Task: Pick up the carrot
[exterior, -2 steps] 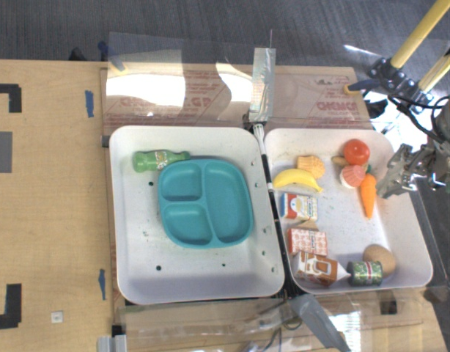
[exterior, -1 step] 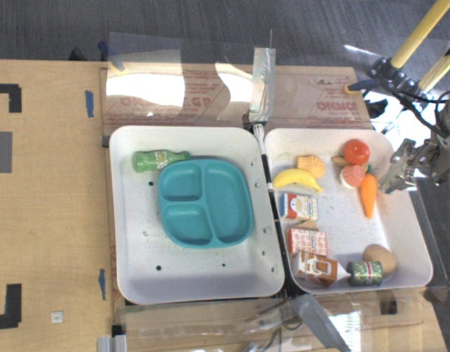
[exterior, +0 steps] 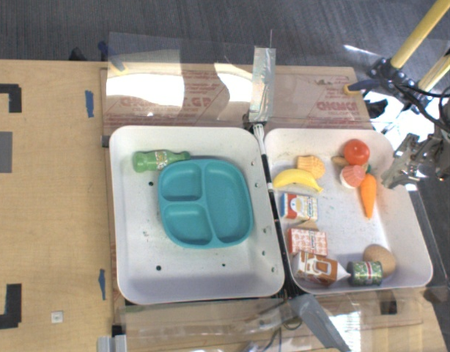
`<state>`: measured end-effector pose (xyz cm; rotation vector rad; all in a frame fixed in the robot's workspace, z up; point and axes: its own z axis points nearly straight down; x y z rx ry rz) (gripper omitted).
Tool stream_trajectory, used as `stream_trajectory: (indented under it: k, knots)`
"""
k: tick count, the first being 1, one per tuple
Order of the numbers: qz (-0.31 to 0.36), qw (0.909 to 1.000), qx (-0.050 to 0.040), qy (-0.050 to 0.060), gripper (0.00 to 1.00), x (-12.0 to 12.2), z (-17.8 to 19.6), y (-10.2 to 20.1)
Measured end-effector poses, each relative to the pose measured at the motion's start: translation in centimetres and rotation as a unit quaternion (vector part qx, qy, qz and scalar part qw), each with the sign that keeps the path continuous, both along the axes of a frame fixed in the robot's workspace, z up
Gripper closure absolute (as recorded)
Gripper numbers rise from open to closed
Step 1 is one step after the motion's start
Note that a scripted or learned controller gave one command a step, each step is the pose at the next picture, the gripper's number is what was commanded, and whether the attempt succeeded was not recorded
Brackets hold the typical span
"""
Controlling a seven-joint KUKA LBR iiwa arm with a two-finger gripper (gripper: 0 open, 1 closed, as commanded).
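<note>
The end effector [exterior: 402,169] hangs at the right edge of the right bin [exterior: 401,229], near that bin's far right corner; whether it is apart or together I cannot tell, as its metal parts blur against the bin rim. Nothing shows clamped in it.

Just beside it, toward the bin's middle, lies the carrot [exterior: 368,194], orange, its length running from far to near with the thin tip pointing at the near edge. It rests on the bin floor, apart from the end effector. At its far end it touches or nearly touches a red tomato [exterior: 356,152] and a pinkish round slice [exterior: 352,176].

Further toward the bin's left wall sit a small orange-brown piece [exterior: 311,166] and a banana [exterior: 297,180], then a small milk carton [exterior: 297,207], a red-patterned packet [exterior: 308,239] and a brown carton [exterior: 316,268] in a row toward the near edge. Near the near right corner are a green can [exterior: 366,272] lying on its side and a tan egg-like object [exterior: 379,256] just beside it.

The left bin [exterior: 130,226] holds a teal divided plate [exterior: 206,202] about its centre and a green bottle [exterior: 159,159] lying flat by the far left corner, touching the plate's far rim.

Both bins rest side by side on the counter [exterior: 42,196], which is tan with black tape marks along its left edge.
</note>
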<state>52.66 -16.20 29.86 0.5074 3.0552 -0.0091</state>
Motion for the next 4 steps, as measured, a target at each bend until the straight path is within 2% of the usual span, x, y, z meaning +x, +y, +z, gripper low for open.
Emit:
stream_trajectory:
  k: [4]
  knots:
    - [0.002,0.9998,-0.0048,-0.018,1.00,0.8,4.7,-0.1]
